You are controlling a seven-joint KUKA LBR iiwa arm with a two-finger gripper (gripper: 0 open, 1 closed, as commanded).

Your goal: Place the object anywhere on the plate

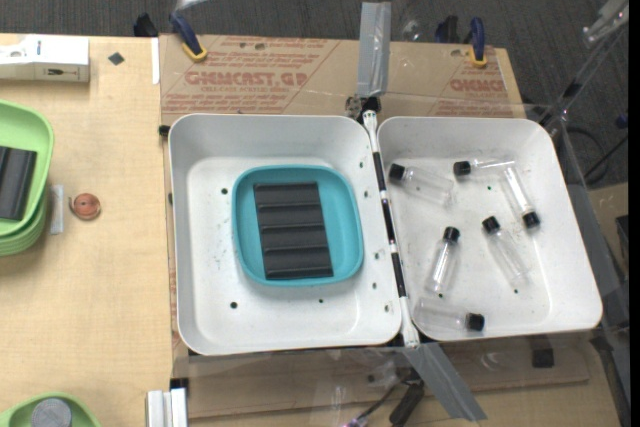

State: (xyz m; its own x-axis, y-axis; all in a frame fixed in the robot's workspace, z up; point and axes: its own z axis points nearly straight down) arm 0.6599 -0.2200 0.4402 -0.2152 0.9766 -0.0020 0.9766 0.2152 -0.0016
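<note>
Well, the left bin [200,305] holds a teal plate [297,225]; at three o'clock, the right bin [560,305] holds several black-capped clear tubes [441,258]; the pincer's state cannot be told.

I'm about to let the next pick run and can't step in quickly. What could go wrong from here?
1. The vials in the right bin are clear and round, so they may be hard to detect and could roll or slip from a pinch.
2. One vial lies close to the bin's near wall, which may crowd an approach.
3. The teal plate carries a dark ridged insert; a vial dropped there could bounce or roll off.
</note>
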